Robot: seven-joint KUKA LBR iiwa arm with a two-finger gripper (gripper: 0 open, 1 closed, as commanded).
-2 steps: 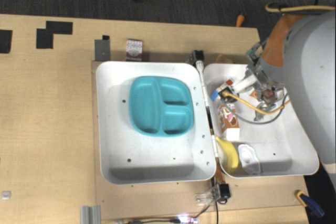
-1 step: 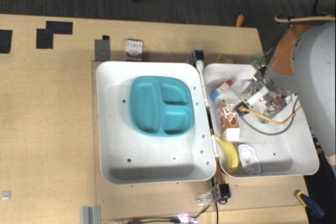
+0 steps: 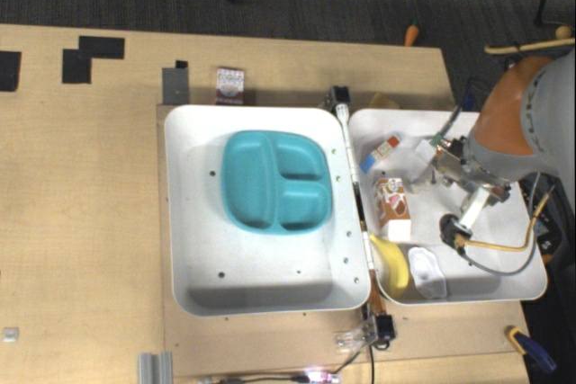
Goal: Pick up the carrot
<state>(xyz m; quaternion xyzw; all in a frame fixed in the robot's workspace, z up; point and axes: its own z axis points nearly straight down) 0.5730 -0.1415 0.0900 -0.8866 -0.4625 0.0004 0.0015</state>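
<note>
Two shallow white bins are sitting side by side on the tan wooden bench (image 3: 81,220), filling the centre and right of the frame. The left white bin (image 3: 193,283) is holding a teal divided plastic plate (image 3: 274,180), which is lying flat in its upper middle.

The right white bin (image 3: 513,283) is carrying the clutter. A small orange-red stub, the likeliest carrot (image 3: 390,145), is lying in the bin's upper left part, touching a small white-and-blue packet (image 3: 371,162); it is too small to identify with certainty. Just below them a brown-and-red carton (image 3: 393,200) is lying flat. A yellow banana (image 3: 392,262) is curving along the bin's lower left corner, and a white moulded plastic piece (image 3: 428,272) is resting just beside it to the right.

The grey arm with the orange band (image 3: 500,117) is reaching in from the right edge of the frame and is leaning over the upper right part of this bin. Its gripper (image 3: 444,159) is hanging right of the carrot, apart from it, with nothing visibly held. Whether the claw is spread or pressed together cannot be told from this angle. A yellow cable (image 3: 499,245) is looping under the wrist, across the bin's right half.
</note>
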